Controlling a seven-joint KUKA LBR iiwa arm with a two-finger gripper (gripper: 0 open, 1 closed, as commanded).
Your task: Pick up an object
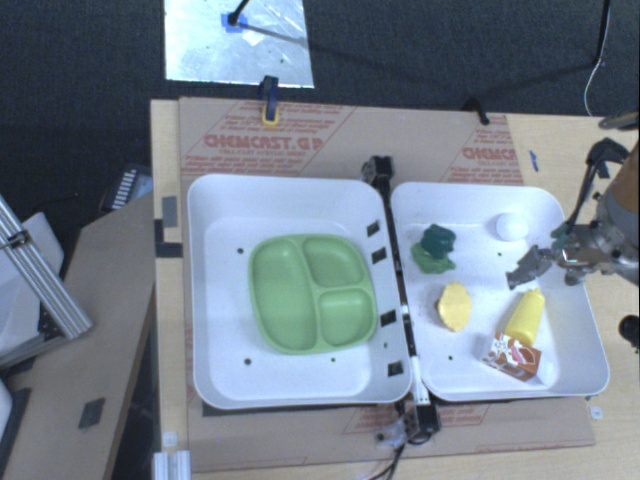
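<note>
Bench: brown printed board (pixel 340 133) on dark carpet, carrying both bins. Relative to the right bin (pixel 575 368): gripper (pixel 527 268) hung over its right part, finger opening indeterminate, nothing visibly held. Yellow bottle (pixel 524 316) lay inside, just below the gripper.

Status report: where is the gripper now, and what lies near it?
Gripper low over right bin, holding nothing seen. Yellow bottle just below it. White ball, green toy apart.
</note>
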